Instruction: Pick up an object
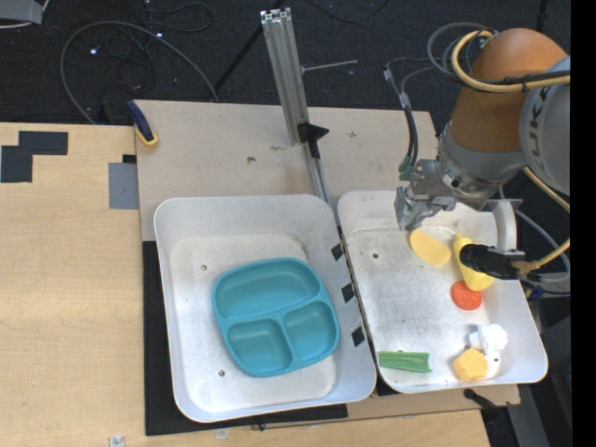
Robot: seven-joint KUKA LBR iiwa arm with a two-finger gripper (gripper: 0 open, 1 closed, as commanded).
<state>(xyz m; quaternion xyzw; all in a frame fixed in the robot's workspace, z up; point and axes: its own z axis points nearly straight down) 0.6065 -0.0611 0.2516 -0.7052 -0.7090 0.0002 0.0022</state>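
Camera view: gripper (416,214) sits in the right bin (410,287), just above the yellow object (429,247); can't tell its state. Obj looks light, smooth plastic, prob slippery; grab across its narrow middle.

Overhead view of two white bins. The left bin (177,240) holds a teal divided tray (276,316). The gripper (416,214) hangs over the right bin (391,287), just above a yellow cylinder (430,247), near a green block (403,361).
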